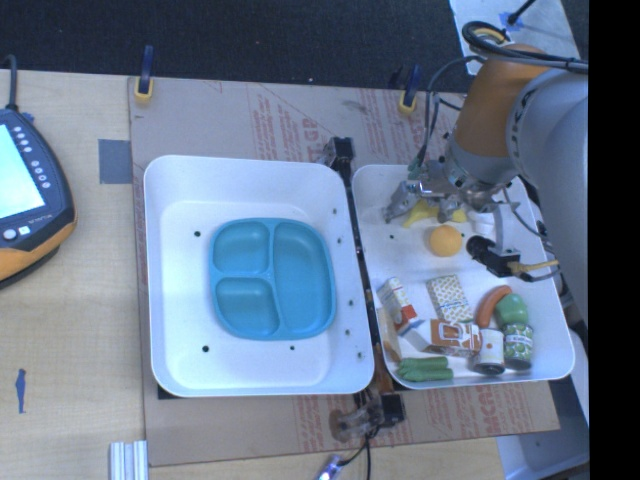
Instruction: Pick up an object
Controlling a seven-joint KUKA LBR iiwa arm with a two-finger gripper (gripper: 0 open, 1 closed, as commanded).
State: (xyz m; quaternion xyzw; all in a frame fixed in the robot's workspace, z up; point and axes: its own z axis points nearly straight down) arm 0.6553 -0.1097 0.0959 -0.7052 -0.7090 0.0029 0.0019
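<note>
Green pea pod sits at right bin's near edge — my gripper hangs at the far end over something yellow; finger spread I can't tell. Orange ball just beside it.

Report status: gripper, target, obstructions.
Gripper low at the right bin's far end, over a yellow item. Grasp unconfirmed. Orange ball close beside; the other items lie nearer the camera.

Yellow ball loose in right bin
</note>
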